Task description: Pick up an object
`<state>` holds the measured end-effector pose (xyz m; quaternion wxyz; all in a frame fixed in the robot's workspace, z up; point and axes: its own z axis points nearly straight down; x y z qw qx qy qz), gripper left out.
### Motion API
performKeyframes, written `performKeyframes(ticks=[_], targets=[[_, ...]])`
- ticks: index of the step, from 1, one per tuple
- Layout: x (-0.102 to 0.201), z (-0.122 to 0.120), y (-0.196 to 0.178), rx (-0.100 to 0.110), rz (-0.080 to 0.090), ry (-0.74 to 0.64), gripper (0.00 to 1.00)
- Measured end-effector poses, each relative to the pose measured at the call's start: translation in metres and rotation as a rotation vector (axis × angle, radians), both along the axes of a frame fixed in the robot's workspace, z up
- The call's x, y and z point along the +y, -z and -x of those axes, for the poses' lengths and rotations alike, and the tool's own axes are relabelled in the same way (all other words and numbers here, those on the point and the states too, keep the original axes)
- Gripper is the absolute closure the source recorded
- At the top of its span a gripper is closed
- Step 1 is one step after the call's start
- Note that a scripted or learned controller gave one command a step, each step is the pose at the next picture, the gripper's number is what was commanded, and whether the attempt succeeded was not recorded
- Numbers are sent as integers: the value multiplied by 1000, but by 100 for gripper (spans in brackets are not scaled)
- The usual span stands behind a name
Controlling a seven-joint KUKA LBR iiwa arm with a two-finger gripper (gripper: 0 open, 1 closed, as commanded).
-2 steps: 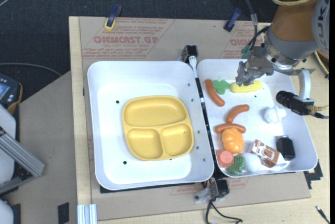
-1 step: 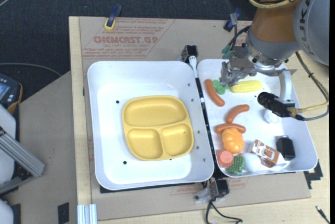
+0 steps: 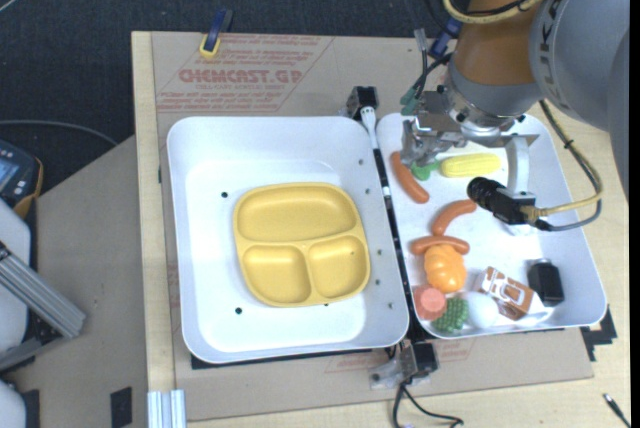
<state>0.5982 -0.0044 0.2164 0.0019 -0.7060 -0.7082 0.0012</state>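
The right bin (image 3: 575, 216) holds several toy foods. An orange sausage (image 3: 408, 179) lies along its left wall, with a small green piece (image 3: 419, 172) beside it. A yellow corn cob (image 3: 470, 165) lies just right of these. My gripper (image 3: 422, 144) hangs over the bin's far left corner, right above the sausage's upper end and the green piece. The arm's orange band (image 3: 510, 16) rises above it. I see nothing held between its fingers.
Nearer in the right bin lie a second sausage (image 3: 455, 213), an orange pepper (image 3: 445, 266), a red disc (image 3: 430, 301), broccoli (image 3: 455, 316), a brown packet (image 3: 508, 291) and a black block (image 3: 547, 281). The left bin (image 3: 200, 216) holds a yellow divided plate (image 3: 300, 243).
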Motion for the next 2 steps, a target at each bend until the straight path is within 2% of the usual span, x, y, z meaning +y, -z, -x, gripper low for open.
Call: performKeyframes(ticks=[1, 2], targets=[[-10, 14, -9, -2, 0, 4, 100], [-3, 7, 2, -1, 1, 2, 100]])
